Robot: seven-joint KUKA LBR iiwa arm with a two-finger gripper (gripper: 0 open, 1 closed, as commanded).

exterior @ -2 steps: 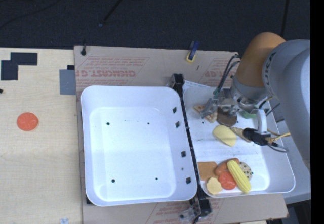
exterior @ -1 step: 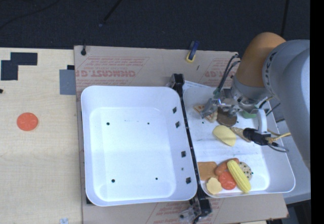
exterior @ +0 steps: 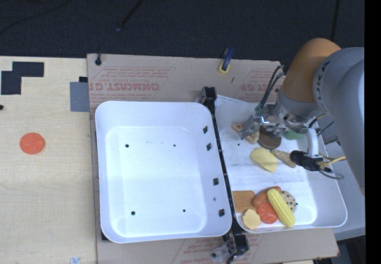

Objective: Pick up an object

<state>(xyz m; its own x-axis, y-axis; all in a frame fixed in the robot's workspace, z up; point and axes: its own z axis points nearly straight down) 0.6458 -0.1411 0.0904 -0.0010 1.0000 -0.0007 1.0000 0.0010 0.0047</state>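
Observation:
My gripper (exterior: pixel 260 127) is low over the far part of the right bin (exterior: pixel 333 212), with the grey arm reaching in from the right. Directly under and beside it lie a small tan piece (exterior: pixel 240 129) and a brown round piece (exterior: pixel 269 140); I cannot tell whether either is held. A pale yellow wedge (exterior: pixel 264 160) lies just in front of the gripper. Partly hidden behind the wrist is a green item (exterior: pixel 292 134).
At the right bin's near edge sits a cluster: a corn cob (exterior: pixel 281 207), a red tomato (exterior: pixel 267 213), a speckled cookie (exterior: pixel 290 199), a tan slice (exterior: pixel 242 199) and a yellow piece (exterior: pixel 252 220). The left bin (exterior: pixel 110 137) stands alongside, split off by a black divider (exterior: pixel 215 155).

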